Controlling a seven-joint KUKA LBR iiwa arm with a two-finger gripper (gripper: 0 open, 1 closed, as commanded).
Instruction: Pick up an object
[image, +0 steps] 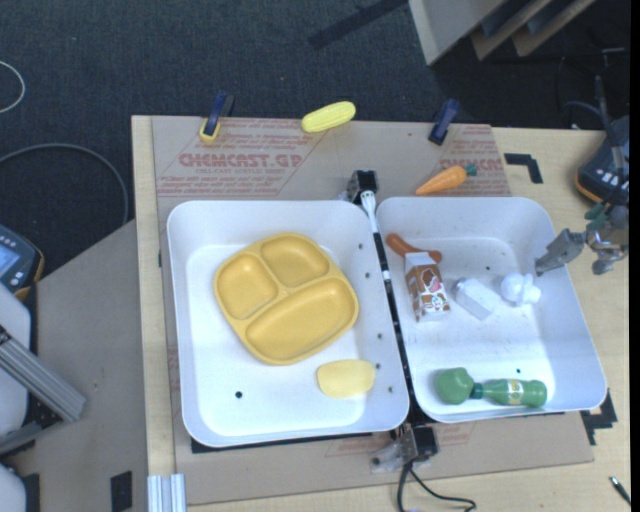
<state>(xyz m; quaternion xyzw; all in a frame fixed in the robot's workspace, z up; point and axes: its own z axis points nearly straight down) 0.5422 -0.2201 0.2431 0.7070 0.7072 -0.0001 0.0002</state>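
Hovering at right bin (560, 300) far-right rim, gripper (556, 255) w/ fingers spread, gripping nothing. Lying just left of gripper inside bin: white object (520, 289), nearest of approx 5 items.

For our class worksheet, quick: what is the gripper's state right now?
Gripper: cannot be told; it sits at the right bin's right edge, near a small white object.

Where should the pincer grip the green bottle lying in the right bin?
Probably across the middle of the green bottle, coming straight down. It lies on its side, long axis running left-right near the right bin's front wall, so close the fingers front-to-back across its narrow width.
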